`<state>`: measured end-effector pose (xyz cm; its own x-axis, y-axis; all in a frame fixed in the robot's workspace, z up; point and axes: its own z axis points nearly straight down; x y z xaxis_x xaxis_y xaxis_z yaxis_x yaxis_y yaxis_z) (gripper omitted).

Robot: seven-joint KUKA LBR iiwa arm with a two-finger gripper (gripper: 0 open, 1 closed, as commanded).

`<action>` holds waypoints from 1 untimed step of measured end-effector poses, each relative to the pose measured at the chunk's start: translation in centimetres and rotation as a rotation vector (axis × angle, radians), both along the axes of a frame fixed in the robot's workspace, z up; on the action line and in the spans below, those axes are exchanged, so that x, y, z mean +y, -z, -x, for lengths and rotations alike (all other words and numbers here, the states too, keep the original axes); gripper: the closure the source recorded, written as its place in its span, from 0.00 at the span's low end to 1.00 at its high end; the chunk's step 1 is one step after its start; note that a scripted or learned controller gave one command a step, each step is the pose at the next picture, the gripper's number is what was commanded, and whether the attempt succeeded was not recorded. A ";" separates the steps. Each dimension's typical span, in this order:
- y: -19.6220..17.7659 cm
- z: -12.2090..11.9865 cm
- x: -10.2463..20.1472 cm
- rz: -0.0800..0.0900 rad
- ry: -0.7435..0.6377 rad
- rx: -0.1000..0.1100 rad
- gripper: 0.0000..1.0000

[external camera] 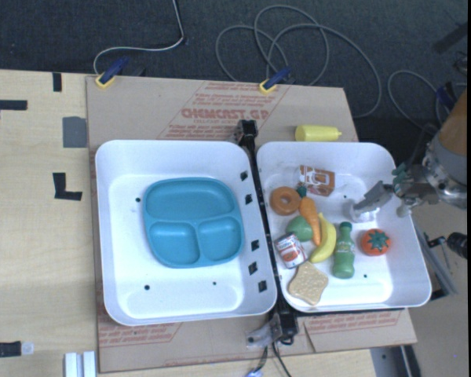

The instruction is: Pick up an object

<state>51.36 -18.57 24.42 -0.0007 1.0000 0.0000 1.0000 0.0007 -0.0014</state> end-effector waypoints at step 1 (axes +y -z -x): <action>15.1 -4.2 1.2 0.002 0.001 -0.003 0.00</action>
<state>55.60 -17.39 9.36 0.0000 1.0000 -0.0024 1.0000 0.0000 0.0020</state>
